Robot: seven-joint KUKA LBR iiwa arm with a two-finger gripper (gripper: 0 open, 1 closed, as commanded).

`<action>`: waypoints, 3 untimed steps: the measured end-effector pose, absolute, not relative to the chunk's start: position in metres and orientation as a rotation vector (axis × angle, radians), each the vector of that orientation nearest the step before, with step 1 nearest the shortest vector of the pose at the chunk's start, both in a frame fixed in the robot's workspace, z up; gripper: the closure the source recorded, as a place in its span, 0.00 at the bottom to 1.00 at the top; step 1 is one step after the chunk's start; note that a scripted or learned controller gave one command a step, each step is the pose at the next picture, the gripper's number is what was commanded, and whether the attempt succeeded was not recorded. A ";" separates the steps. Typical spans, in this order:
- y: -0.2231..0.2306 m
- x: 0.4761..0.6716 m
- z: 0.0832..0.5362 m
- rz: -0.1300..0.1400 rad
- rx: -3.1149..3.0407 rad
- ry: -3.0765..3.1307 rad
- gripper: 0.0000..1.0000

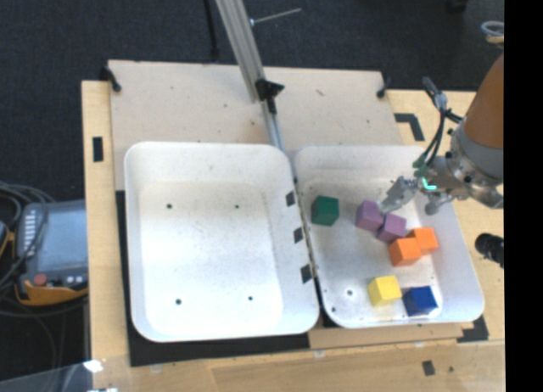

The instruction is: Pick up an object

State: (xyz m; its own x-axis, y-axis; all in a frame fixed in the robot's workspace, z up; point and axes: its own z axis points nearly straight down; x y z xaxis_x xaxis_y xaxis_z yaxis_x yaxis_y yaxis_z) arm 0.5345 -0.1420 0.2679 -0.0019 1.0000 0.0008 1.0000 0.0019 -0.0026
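Observation:
The right bin [356,158] holds several small blocks: a green cube [325,210] near its left wall, two purple blocks [379,220] touching each other in the middle, two orange blocks [412,246] just below them, and a yellow cube [384,289] beside a blue cube [420,300] at the front. My gripper [417,198] hangs over the bin's right side, just up and right of the purple blocks. It is open, with one finger [396,194] close to the purple blocks and nothing between the fingers.
The left bin [136,170] lies beside the right one, the two walls meeting at the middle. A metal pole [242,38] slants up from the bench behind the bins. A teach pendant [51,250] sits off the bench at the left.

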 end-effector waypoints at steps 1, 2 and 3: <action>-0.142 0.535 0.269 -0.001 -2.222 -2.223 0.00; -0.142 0.545 0.214 0.005 -2.222 -2.217 0.00; -0.149 0.542 0.170 0.005 -2.222 -2.218 0.00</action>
State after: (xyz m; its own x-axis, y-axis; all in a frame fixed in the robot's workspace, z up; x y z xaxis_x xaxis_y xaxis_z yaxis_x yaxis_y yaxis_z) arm 0.5420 -0.1487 0.1701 0.0018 1.0000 -0.0007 1.0000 -0.0018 -0.0041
